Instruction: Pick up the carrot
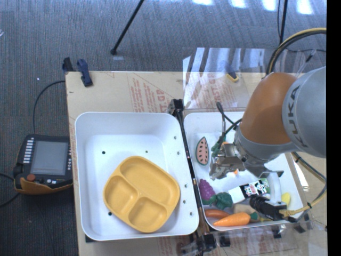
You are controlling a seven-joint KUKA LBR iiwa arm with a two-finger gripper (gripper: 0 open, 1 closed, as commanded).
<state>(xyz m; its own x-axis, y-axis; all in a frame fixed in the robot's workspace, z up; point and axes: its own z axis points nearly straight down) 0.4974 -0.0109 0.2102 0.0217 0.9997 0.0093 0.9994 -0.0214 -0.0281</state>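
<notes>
The carrot is lying at the lower edge of the right bin, beside a red piece, green broccoli and purple grapes just above it. The gripper is hanging over the bin's middle, apart from the carrot; whether it is spread or closed cannot be told. A watermelon slice is resting toward the bin's upper left. The left bin is holding a yellow divided plate. Both bins are sitting on a cardboard-covered bench, with grey carpet beyond and a pendant at the left.
</notes>
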